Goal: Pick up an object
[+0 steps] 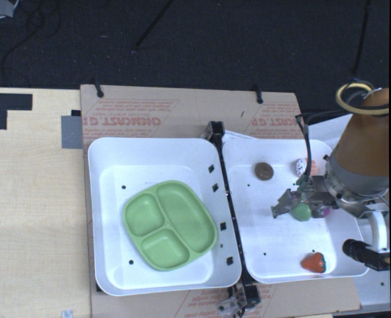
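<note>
1. Look at the desk (pixel 30 197): pale wood, with a cardboard sheet (pixel 182 114) on it; two shallow white bins sit side by side on the cardboard, touching along a black divider strip.
2. Left bin (pixel 109 158): you have one thing in it, a green divided plate (pixel 169 225) with three compartments, lying flat, tilted diagonally, toward the near-right part of the bin; nothing rests in the compartments.
3. Right bin (pixel 268 257): you see several small objects; a brown round disc (pixel 264 171) lies flat near the far side, apart from the rest.
4. A red-orange object (pixel 314 263) with a bit of green on it sits near the bin's near-right corner, well apart from the disc.
5. A small pale round object (pixel 301 166) lies near the far-right wall, just beside the arm.
6. The arm (pixel 364 144) enters from the right, orange band above the grey wrist; the hand (pixel 295 204) is low over the right bin's middle-right.
7. A green ball (pixel 302 212) sits right at the hand, with a purple bit (pixel 323 211) just beside it; touching or gripped, you cannot tell.
8. Hand state: too cluttered and dark to read; cannot tell whether it is wide or narrow.
</note>
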Controlling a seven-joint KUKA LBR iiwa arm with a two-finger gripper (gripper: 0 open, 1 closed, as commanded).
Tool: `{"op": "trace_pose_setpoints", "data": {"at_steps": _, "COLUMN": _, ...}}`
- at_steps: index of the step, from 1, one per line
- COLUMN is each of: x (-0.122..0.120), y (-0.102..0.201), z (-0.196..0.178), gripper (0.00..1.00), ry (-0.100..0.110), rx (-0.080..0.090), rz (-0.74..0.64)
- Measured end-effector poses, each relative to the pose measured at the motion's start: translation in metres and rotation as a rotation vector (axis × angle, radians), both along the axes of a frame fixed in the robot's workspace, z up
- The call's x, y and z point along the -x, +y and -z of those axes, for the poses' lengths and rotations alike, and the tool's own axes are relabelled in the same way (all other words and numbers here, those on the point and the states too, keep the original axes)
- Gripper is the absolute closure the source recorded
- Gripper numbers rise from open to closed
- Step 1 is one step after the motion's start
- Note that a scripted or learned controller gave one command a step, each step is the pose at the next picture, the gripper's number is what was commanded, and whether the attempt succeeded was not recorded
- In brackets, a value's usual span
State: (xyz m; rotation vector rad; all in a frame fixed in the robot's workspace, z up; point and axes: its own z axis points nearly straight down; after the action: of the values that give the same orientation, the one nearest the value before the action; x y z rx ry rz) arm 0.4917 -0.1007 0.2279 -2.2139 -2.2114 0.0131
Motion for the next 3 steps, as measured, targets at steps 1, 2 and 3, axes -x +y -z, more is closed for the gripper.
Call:
{"op": "trace_pose_setpoints", "data": {"at_steps": 1, "x": -0.002, "y": 0.000, "z": -0.005, "gripper": 0.00, "ry": -0.010, "rx": 0.002, "rz": -0.001}}
{"op": "trace_pose_setpoints", "data": {"at_steps": 2, "x": 0.004, "y": 0.007, "z": 0.056, "gripper": 0.00, "ry": -0.004, "rx": 0.000, "rz": -0.002}}
{"op": "trace_pose_setpoints", "data": {"at_steps": 3, "x": 0.006, "y": 0.009, "z": 0.100, "gripper": 0.00, "ry": -0.006, "rx": 0.000, "rz": -0.001}}
